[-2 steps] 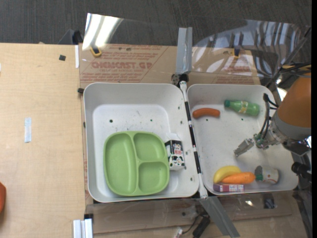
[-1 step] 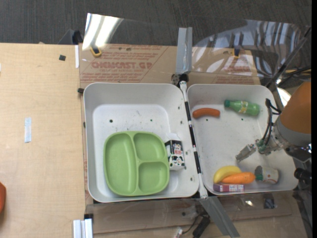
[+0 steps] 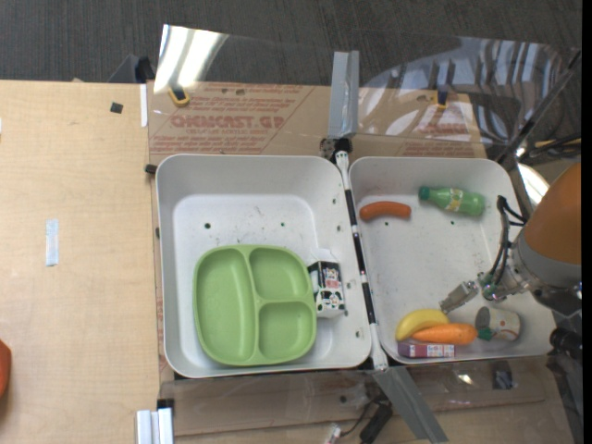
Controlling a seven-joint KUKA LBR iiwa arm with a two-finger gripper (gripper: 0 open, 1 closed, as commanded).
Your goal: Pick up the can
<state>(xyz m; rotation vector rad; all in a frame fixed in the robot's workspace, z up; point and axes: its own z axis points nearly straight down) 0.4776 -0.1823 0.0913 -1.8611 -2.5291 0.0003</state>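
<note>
Arm over the right bin, can in the left one.

I see the bench (image 3: 74,248) carrying the left bin (image 3: 240,178) and the right bin (image 3: 416,257) side by side, and the arm (image 3: 560,220) comes in from the right with its gripper (image 3: 481,289) low over the right bin's near right part; I cannot tell whether it is spread or closed. A green divided plate (image 3: 254,303) fills the left bin's near half. The can (image 3: 326,288), black and white, sits just beside the plate's right edge, by the wall between the bins, well apart from the gripper. In the right bin I see a green bottle (image 3: 451,200) and a sausage (image 3: 384,211) at the far side. A banana (image 3: 421,322) and a carrot (image 3: 446,334) touch at the near edge.
</note>
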